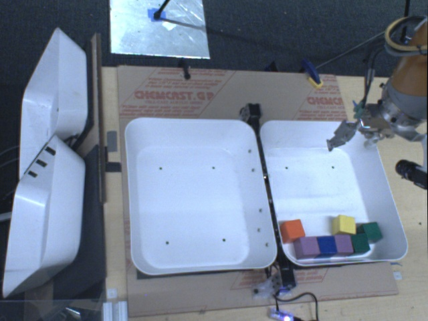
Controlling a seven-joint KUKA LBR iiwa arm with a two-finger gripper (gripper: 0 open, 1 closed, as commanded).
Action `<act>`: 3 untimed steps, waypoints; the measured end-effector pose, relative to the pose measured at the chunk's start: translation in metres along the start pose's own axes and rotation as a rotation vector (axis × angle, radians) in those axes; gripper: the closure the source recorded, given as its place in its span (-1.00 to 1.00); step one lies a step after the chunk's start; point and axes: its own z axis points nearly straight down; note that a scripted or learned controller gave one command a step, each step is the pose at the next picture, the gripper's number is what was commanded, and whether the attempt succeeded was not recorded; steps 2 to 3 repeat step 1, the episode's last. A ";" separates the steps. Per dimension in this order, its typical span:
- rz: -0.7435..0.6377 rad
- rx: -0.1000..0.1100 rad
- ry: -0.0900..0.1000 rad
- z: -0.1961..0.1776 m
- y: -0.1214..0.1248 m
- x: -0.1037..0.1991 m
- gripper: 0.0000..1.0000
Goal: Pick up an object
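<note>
Several small blocks lie along the near edge of the right bin (384, 179): an orange block (291, 230), a yellow block (345, 224), a green block (371, 232), and in front of them a purple block (307, 246) and a blue block (326, 245). My gripper (350, 140) hangs over the bin's far right corner, well away from the blocks. It is open, its fingers spread, and nothing sits between them.
The left bin (137, 179) lies beside the right one, with a black divider (266, 186) between them. Spare white bins (47, 166) are stacked at the far left. A shiny metal sheet (159, 19) lies beyond the bench.
</note>
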 end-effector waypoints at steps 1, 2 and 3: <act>0.002 0.013 0.003 0.151 -0.036 -0.006 -1.00; 0.002 0.013 0.003 0.151 -0.036 -0.006 -1.00; 0.002 0.013 0.003 0.151 -0.036 -0.006 -1.00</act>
